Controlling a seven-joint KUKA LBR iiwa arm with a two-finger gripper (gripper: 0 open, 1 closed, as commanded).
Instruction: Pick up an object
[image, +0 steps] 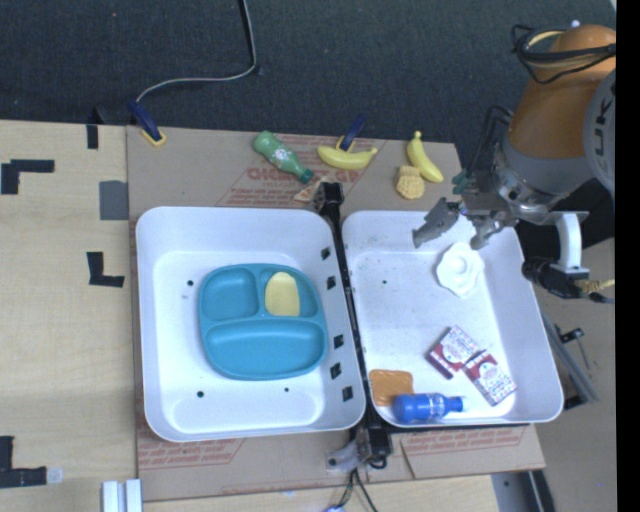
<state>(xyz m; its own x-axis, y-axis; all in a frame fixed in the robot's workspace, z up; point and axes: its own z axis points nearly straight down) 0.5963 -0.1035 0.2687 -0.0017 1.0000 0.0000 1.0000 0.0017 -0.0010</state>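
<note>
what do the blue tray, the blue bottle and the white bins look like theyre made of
Blue tray: likely moulded plastic, matte, one even colour with rounded compartment walls.
Blue bottle: probably glossy plastic, going by the bright highlight along its side; the cap is paler.
White bins: look like thin formed plastic, smooth with a slight sheen, soft rounded corners and a rolled rim.

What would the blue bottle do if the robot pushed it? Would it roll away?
It probably would roll a bit. The blue bottle lies on its side, and its body looks round. It likely wouldn't go far, since it sits near the front wall of the right bin with an orange piece close beside it. It looks small, so probably light.
</note>
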